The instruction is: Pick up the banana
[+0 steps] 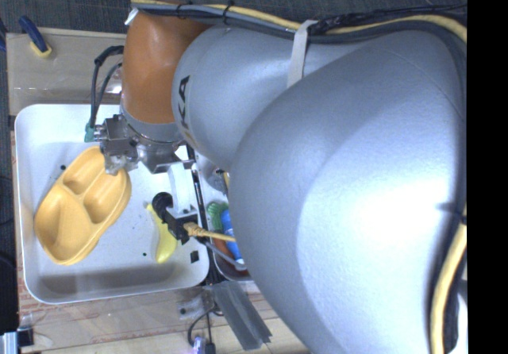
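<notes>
While banana [165,243] lies near left bin [48,285] right wall, tool [119,155] over yellow tray [75,213]; grip state unclear, pick not done.

Yellow banana [164,243], mustard-yellow divided tray [79,205], white bin [36,126], grey arm [333,186] with its orange band [155,67].
</notes>
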Controlling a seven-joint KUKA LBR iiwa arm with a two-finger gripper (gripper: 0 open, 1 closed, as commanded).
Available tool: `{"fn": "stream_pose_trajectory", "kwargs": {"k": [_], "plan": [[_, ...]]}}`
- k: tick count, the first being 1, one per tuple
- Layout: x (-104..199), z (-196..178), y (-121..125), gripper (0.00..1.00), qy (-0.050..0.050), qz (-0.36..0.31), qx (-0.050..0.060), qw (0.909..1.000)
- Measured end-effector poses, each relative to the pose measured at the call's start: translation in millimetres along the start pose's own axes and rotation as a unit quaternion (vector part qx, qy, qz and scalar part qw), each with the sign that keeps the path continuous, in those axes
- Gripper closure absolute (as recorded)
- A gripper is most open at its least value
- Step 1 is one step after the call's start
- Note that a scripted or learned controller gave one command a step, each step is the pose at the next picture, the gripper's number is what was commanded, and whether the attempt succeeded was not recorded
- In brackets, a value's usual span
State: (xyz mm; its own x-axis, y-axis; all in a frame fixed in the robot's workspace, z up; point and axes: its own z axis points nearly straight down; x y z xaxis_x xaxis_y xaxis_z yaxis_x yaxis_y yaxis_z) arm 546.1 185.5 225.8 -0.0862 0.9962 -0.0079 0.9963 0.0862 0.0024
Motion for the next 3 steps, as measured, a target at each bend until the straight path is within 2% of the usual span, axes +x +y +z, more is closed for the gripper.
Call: {"fn": "stream_pose_trajectory", "kwargs": {"k": [1,2,3], "plan": [[-16,34,60,1.00,0.000,0.016,0.000,0.9999],[-18,15,-68,1.00,0.003,-0.031,0.006,0.9995],[3,3,7,1.00,-0.001,0.077,0.001,0.9970]]}}
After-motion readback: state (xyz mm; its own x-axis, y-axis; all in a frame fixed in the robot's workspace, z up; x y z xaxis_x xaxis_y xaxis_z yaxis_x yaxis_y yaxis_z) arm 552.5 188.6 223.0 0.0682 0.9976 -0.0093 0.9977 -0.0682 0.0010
